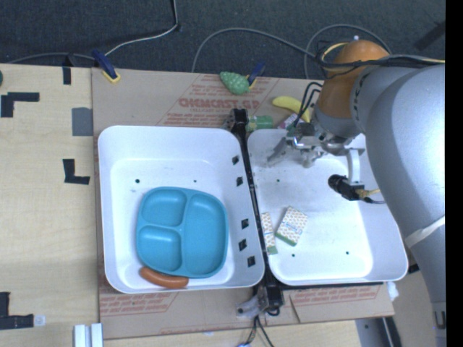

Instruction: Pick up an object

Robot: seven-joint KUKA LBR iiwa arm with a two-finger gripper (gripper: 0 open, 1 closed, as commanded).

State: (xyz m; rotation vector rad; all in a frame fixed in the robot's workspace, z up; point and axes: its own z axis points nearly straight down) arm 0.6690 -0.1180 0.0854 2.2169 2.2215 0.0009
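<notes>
My gripper [294,153] hangs over the far end of the right bin [362,266], close to the divider between the bins. Its two fingers [276,152] stand apart, and I see nothing between them. Below it, on the right bin's floor, lies a small white-and-green patterned block [291,226]. A second, similar block [268,231] rests against the bin's left wall. In the left bin [116,150] sits a blue divided plate [182,231], with an orange sausage [164,278] along its near edge.
Beyond the bins, on the cardboard, lie a yellow banana [287,104] and a green toy [234,82]. The grey arm [405,143] covers the right bin's right side. Cables run along the back, and a black clip [238,118] sits on the divider's far end.
</notes>
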